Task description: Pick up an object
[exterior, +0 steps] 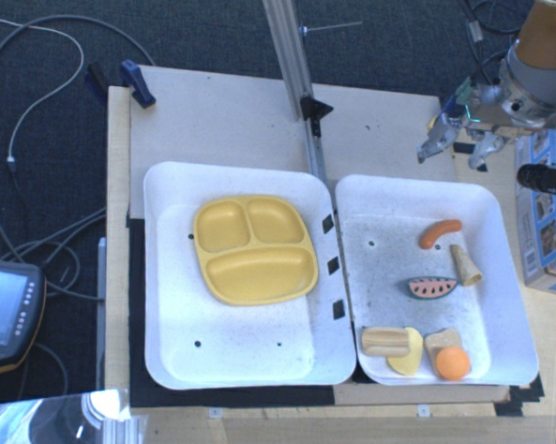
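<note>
In the right bin (pixel 503 230), an orange ball (pixel 453 364) lies at the near edge beside a yellow wedge (pixel 406 357) and a bun (pixel 385 341). Farther in lie a watermelon slice (pixel 431 288) and a sausage (pixel 440 233). Beyond the bin's far rim hovers the gripper (pixel 456 147), fingers spread, holding nothing.
</note>
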Available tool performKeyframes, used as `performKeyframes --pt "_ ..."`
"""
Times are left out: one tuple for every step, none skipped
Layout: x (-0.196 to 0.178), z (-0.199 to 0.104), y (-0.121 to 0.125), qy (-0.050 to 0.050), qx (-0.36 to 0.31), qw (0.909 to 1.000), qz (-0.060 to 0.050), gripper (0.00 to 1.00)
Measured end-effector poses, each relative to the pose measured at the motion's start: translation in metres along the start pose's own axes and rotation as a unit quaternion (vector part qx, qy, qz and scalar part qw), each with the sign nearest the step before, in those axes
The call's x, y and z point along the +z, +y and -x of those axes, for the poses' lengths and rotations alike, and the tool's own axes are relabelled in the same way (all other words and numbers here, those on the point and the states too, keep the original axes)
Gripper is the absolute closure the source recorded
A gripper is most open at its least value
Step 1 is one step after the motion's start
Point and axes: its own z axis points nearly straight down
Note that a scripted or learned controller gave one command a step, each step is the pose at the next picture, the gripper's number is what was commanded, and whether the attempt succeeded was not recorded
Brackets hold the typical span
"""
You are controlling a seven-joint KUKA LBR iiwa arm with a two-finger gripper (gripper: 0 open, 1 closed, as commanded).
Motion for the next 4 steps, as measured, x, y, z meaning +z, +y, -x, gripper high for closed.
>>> performKeyframes --pt "0.000 0.000 0.000 0.000 0.000 1.0000 0.000 0.00" --pt "0.055 -0.011 0.000 0.000 0.000 1.0000 -0.002 0.00" --pt "0.119 -0.010 0.000 0.000 0.001 1.0000 -0.003 0.00" --pt "0.181 -0.013 0.003 0.000 0.000 1.0000 -0.003 0.00"
